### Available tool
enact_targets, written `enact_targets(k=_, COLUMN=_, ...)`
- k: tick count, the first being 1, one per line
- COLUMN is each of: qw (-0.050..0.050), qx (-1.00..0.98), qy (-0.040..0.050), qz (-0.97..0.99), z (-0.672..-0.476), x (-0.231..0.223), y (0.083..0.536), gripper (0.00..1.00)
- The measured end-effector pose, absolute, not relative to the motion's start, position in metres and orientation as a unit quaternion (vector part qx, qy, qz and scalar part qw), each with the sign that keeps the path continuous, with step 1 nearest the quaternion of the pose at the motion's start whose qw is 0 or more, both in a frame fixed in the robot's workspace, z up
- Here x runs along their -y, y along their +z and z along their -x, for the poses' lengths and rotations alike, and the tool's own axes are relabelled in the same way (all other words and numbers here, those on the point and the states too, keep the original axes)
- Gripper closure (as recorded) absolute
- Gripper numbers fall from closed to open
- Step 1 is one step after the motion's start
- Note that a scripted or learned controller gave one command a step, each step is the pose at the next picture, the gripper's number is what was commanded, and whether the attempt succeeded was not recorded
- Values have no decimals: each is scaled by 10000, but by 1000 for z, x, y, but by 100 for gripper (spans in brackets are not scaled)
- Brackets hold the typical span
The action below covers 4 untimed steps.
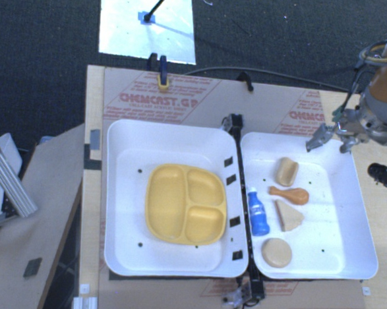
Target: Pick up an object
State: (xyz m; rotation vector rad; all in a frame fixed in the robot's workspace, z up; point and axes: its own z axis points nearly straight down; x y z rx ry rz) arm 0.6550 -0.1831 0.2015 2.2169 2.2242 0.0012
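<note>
Objects to pick: five small items lie in the right-hand shallow white plastic bin (358, 215); none is lifted.
Blue bottle: a small blue plastic bottle with a white cap (257, 213) lies flat against the bin's left wall, long axis running near to far, cap at the far end.
Drumstick: an orange-brown toy chicken leg (290, 194) lies crosswise, thin bone end pointing left.
Others: a tan bread-like block (286, 171), a pale wedge (289, 216) and a round beige disc (276, 252).
Left bin: a yellow divided plastic tray (185, 203) sits in the left white bin (122, 178).
Gripper (332, 139): above the right bin's far edge, fingers spread apart, grasping nothing.
Progress: approach only; descent, grasp and lift remain.
</note>
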Motion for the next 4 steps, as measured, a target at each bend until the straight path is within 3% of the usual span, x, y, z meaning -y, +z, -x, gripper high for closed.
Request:
enact_targets(k=2, qw=9, qx=-7092, qy=2, qz=-7050, z=-658, x=183, y=90, gripper=0)
enact_targets(k=3, qw=29, qx=-7100, qy=15, qz=-7042, z=-659, x=183, y=103, gripper=100)
enact_targets(k=4, qw=25, qx=-7090, qy=17, qz=-7052, z=-668, x=180, y=150, gripper=100)
